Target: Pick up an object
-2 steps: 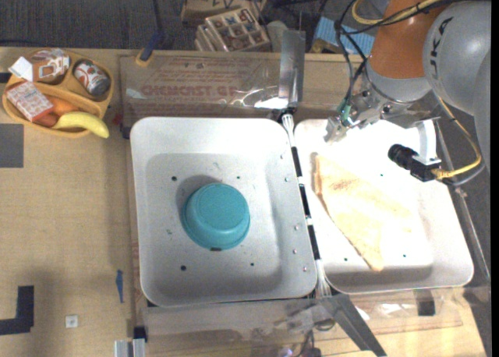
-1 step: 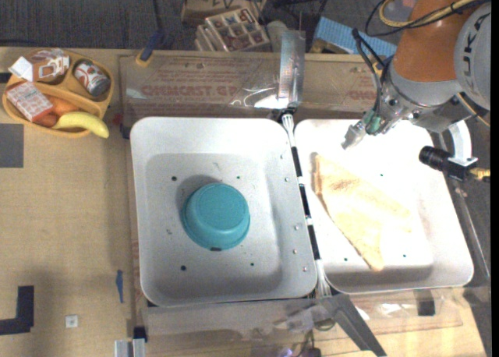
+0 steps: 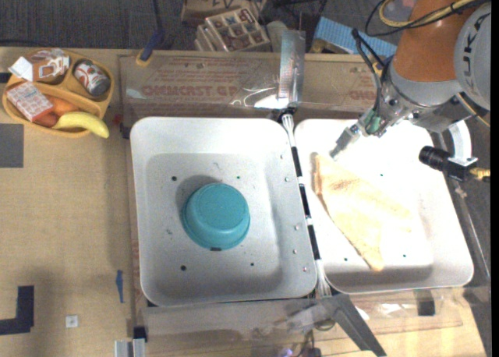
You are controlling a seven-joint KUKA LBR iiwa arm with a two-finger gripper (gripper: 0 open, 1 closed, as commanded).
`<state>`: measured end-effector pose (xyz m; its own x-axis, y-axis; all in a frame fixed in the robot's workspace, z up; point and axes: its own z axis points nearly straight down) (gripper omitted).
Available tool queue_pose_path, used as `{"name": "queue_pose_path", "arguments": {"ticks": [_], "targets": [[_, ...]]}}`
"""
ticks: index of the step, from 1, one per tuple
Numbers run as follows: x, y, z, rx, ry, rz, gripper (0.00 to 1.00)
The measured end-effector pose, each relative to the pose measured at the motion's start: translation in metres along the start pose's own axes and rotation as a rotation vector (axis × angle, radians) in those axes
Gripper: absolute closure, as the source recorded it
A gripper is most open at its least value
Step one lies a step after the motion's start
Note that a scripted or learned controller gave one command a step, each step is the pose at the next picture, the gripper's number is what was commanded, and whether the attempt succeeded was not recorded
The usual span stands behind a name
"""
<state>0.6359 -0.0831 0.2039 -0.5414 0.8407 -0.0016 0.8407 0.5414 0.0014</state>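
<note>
A teal bowl (image 3: pixel 217 216) lies upside down in the left bin (image 3: pixel 156 145). A tan cloth (image 3: pixel 365 209) is spread flat in the right bin (image 3: pixel 452 262), running from its upper left toward the lower middle. My gripper (image 3: pixel 345 145) hangs over the right bin's upper left part, just above the cloth's top corner. Its slim fingers point down and to the left. I see nothing between them.
A yellow tray (image 3: pixel 15 106) with a banana and food packets sits at the far left on the bench. A cardboard strip (image 3: pixel 203 86) lies behind the bins. A metal divider (image 3: pixel 300 192) separates the two bins.
</note>
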Motion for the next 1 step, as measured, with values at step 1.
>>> {"name": "queue_pose_path", "arguments": {"ticks": [1], "targets": [[0.0026,-0.0341,0.1080,-0.004,-0.003,-0.140,0.00]]}}
